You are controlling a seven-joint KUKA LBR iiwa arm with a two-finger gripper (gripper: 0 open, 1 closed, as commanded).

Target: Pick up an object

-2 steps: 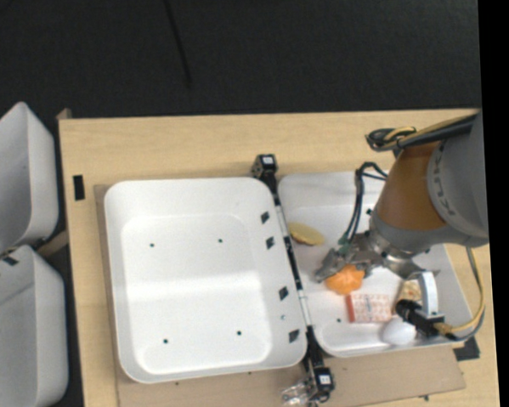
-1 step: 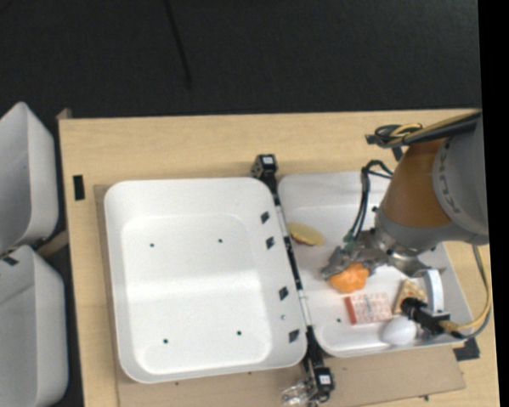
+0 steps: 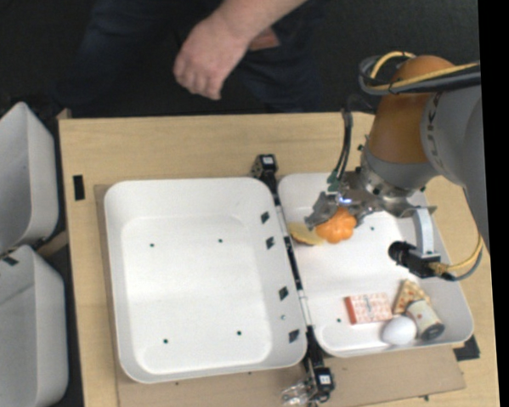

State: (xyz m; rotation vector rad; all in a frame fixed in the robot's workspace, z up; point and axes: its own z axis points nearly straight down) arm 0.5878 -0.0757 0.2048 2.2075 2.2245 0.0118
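Where the arm reaches into the right bin (image 3: 441, 269), its jaws pinch an orange object (image 3: 337, 227).

Arm (image 3: 420, 122) reaches in from right, orange-banded wrist angled down-left, gripper (image 3: 330, 207) low near the inner bin edge.

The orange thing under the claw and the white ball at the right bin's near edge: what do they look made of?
The orange thing looks like matte plastic or rubber, judging by its even, saturated colour and rounded shape; it could be toy fruit. The white ball looks smooth and hard, probably plastic, with a faint sheen; too small to be sure.
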